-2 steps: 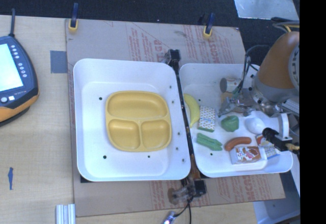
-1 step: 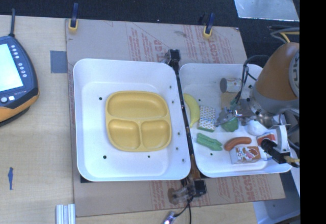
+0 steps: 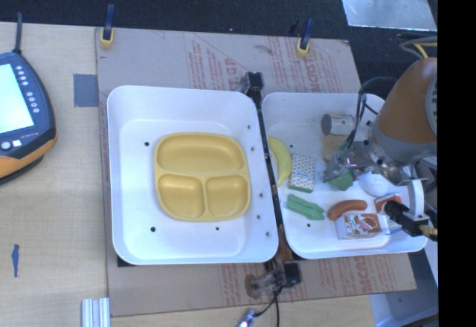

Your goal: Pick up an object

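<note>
The right bin (image 3: 297, 114) holds several small items. A yellow banana (image 3: 280, 159) lies along its left wall, with a speckled white-and-green box (image 3: 302, 172) beside it. Further toward the front lie a green pea pod (image 3: 305, 206), a red-brown sausage (image 3: 347, 208) and a printed snack packet (image 3: 359, 225). A grey can (image 3: 336, 123) lies on its side at the back. My gripper (image 3: 341, 166) hangs low over the bin's middle right, directly above a small dark-green object (image 3: 343, 180). Whether it touches that object is unclear.
The left bin (image 3: 126, 169) carries a yellow divided plate (image 3: 201, 174). A teach pendant (image 3: 21, 114) sits at the bench's far left. The arm's orange band (image 3: 407, 99) looms over the right bin's right side, hiding part of it. A white lump (image 3: 374, 184) lies next to the gripper.
</note>
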`<action>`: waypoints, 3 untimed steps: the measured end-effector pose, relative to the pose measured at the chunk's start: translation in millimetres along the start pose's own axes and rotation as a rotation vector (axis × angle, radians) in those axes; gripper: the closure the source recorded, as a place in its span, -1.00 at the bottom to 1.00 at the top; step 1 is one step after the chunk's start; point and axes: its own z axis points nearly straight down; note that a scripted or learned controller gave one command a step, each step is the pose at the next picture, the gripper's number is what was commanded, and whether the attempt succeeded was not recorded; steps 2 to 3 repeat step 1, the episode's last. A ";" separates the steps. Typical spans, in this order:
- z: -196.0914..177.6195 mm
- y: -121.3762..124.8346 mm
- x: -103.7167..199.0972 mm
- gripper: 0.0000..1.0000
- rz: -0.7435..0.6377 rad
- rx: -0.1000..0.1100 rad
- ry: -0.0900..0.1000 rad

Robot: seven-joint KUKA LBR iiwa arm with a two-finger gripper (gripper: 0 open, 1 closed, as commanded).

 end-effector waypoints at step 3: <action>-90.1 72.0 74.0 1.00 0.004 -0.003 0.003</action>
